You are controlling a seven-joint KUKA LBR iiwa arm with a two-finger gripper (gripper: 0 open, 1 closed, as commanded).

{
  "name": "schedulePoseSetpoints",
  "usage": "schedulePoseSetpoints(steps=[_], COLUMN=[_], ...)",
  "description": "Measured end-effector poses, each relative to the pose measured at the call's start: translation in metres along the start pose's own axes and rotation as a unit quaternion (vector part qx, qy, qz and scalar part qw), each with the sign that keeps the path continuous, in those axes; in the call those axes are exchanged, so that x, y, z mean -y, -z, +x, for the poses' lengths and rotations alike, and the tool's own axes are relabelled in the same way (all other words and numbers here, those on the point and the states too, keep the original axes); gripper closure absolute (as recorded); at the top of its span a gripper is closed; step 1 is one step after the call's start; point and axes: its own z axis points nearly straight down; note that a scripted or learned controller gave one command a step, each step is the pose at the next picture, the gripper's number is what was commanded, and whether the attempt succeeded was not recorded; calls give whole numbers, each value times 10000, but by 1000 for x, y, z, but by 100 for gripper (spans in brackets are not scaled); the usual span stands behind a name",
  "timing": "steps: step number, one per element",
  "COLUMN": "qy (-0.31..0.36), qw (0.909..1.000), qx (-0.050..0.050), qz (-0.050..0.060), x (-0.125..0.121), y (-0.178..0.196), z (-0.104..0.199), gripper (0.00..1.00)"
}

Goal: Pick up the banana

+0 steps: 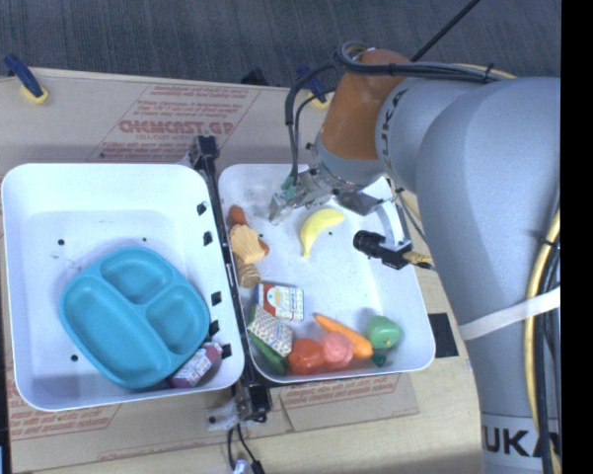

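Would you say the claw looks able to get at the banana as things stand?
Probably yes: the claw hangs just beside the banana, which lies by itself on the floor of the right bin, with nothing on top of it.

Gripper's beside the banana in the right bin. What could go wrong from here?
1. The gripper sits by the upper-left end of the curved yellow banana, not over its middle, so a grasp may catch only the tip or miss.
2. The banana lies loose on the bare floor of the shallow white right bin; a nudge could slide it away.
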Motion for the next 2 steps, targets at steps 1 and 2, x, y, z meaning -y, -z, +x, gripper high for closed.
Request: schedulePoseSetpoints(steps=[1,2], qy=[-2232,-532], qw=[9748,9986], qx=[-9,-16], qz=[4,6], x=[27,75], y=[106,-11], z=[-8,3], gripper=[100,100])
